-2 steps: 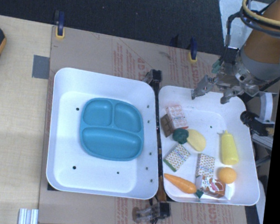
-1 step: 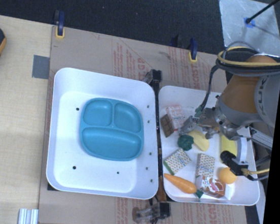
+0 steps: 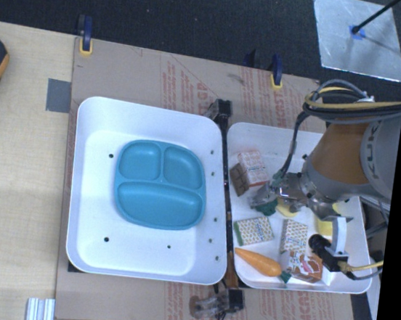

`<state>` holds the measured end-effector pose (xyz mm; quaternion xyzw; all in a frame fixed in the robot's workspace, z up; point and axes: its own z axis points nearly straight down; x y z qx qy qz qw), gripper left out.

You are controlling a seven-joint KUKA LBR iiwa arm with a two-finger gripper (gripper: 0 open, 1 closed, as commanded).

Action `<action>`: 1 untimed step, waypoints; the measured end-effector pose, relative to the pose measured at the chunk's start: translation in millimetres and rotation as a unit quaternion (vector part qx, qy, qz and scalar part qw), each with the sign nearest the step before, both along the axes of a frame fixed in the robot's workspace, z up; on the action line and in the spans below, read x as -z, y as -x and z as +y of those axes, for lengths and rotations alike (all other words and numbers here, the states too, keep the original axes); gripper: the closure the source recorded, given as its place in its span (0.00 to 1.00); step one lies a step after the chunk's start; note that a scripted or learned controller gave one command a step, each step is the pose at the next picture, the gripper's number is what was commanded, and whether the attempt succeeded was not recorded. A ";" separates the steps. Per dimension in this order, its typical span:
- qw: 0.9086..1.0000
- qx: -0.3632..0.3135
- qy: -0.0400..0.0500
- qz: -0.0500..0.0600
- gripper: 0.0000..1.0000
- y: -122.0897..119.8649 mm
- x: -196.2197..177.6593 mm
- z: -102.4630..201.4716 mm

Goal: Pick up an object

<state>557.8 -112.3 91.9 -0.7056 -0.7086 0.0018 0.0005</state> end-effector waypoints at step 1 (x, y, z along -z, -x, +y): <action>1.000 0.000 0.000 0.000 1.00 -1.5 -11.6 -1.6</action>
